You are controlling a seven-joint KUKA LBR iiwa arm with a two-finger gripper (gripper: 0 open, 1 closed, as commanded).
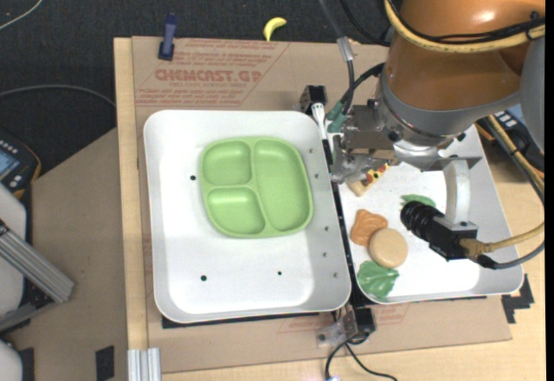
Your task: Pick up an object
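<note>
In the camera view, two white bins are seen side by side on a cardboard sheet (216,80) printed with red lettering. The left bin (173,223) is occupied by a green plate (257,187) with three compartments, set flat near the bin's middle.

The right bin (433,280) is partly covered by the arm (467,24), which is reached in from the right and hung over the bin's far half. The gripper (346,164) is placed low at the far left corner of the right bin, close against the wall shared with the left bin. Whether it is apart or together cannot be told, since it is seen from above and shaded by the wrist.

The pickable things are gathered in the right bin. A small yellow and red toy (373,177) is found just beside the gripper, on its right. An orange piece (369,222) is laid nearer the camera, touching a tan disc (388,248). A green leaf (377,280) is laid at the near edge, just beside the disc. A second green scrap (421,200) is seen towards the bin's middle.

Beyond the bins, a blue clip (167,37) is set at the sheet's far left edge, and a banana (274,27) is seen just past the far edge.
</note>
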